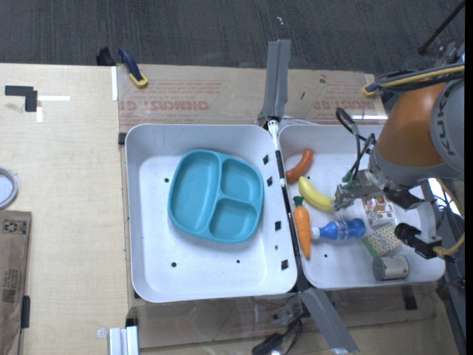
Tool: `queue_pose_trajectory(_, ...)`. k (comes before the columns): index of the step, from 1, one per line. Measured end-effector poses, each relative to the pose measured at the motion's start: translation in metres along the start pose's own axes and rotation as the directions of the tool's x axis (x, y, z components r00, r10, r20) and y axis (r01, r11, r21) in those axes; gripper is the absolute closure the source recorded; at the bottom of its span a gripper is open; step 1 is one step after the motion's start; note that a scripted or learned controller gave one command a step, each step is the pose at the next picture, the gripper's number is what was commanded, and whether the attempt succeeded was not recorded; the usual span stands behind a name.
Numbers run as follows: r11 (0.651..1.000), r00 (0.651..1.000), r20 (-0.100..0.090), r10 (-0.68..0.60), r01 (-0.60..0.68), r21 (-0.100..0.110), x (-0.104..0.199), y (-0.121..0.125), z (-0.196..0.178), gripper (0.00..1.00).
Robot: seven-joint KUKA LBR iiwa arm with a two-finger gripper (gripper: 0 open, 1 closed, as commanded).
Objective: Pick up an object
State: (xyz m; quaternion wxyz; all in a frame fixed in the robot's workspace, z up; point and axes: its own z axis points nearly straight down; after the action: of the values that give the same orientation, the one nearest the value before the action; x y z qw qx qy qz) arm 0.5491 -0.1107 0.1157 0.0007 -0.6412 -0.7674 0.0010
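Observation:
The right bin (347,272) holds several small items: an orange-red sausage (298,164), a yellow banana (314,196), an orange carrot (302,230), a blue bottle (341,230) lying on its side, a patterned carton (380,213), a speckled packet (381,239) and a grey can (390,267). My gripper (346,197) hangs low over the middle of this bin, just right of the banana's end and just above the blue bottle. Nothing shows in its grasp. The arm's orange band (414,128) rises behind it.
A blue divided plate (217,195) lies in the left bin (148,257). A grey divider post (277,80) stands between the bins at the back. Cables and black fittings (414,239) crowd the right bin's right side. A tape roll (6,188) sits far left.

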Motion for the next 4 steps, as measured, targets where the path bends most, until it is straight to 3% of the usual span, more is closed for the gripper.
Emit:
queue_pose_trajectory(1,1.0,1.0,0.0,-0.001,0.001,0.0,0.0,0.0,0.0,0.0)
queue_pose_trajectory(2,0.99,0.99,-0.001,-0.143,0.143,-0.001,0.01,-0.025,0.025,0.0)
queue_pose_trajectory(3,0.991,0.991,0.0,-0.136,0.136,-0.001,0.008,-0.025,0.015,1.0)
queue_pose_trajectory(4,0.967,0.967,0.002,-0.255,0.255,-0.003,0.041,-0.051,-0.102,1.0)
